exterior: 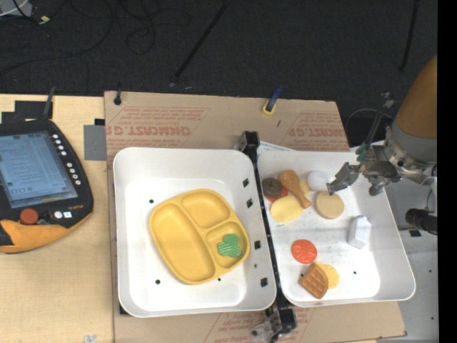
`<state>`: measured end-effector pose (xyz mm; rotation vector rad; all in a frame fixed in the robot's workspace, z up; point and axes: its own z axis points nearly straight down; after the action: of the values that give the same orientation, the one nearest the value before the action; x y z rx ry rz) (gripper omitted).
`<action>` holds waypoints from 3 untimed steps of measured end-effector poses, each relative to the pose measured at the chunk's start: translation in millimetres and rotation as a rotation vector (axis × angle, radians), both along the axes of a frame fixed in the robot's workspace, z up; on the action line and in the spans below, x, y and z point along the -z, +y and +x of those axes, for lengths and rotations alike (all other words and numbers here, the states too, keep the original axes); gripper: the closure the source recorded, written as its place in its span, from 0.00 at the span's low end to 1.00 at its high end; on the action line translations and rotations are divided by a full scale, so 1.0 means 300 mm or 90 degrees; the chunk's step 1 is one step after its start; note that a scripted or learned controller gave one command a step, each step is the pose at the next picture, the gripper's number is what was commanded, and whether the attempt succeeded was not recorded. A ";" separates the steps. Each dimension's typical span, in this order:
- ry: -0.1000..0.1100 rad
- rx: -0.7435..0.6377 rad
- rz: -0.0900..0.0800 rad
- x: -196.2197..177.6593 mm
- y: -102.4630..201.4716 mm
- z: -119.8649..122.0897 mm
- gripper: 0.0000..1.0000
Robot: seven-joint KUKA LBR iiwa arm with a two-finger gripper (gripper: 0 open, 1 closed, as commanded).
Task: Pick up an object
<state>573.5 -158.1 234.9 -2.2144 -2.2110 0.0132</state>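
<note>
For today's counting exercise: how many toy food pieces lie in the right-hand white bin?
8: brown disc, tan drumstick, white egg, yellow piece, tan round cookie, white block, red tomato slice, waffle-and-yellow piece. Overlaps may hide more.

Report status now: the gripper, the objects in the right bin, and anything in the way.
Gripper open, above right bin, holding nothing. Nearest: tan disc and white egg. Drumstick close beside them.
</note>
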 end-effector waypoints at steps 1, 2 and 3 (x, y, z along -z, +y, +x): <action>-0.009 -0.001 -0.002 -0.026 -0.001 0.008 0.00; -0.004 -0.002 0.000 0.181 0.020 0.027 0.00; -0.005 -0.002 0.000 0.342 0.027 -0.004 0.00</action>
<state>572.3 -150.1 132.3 -2.2153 -2.2180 0.0056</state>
